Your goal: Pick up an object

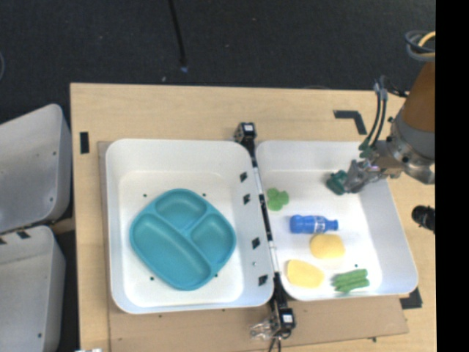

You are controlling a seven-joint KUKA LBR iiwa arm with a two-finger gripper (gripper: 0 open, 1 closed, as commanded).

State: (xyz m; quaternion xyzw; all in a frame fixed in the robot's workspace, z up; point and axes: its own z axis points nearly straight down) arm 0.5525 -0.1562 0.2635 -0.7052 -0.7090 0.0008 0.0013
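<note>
The right bin [381,266] holds several small items. A small green piece [277,199] lies by the divider. A blue bottle [313,224] lies on its side in the middle. Below it sit a yellow lemon-like piece [327,246] and another yellow piece [303,273]. A green pod [350,281] rests near the front wall. My gripper [338,183] hangs over the right bin's upper part, up and to the right of the blue bottle and apart from it. Its tip looks dark green, and I see no object in it.
The left bin [121,196] carries a teal divided plate [183,237]. A black-clipped divider [258,211] runs between the two bins. The arm [414,123] enters from the right over the right bin's far corner. Bare wooden bench [183,112] surrounds the bins.
</note>
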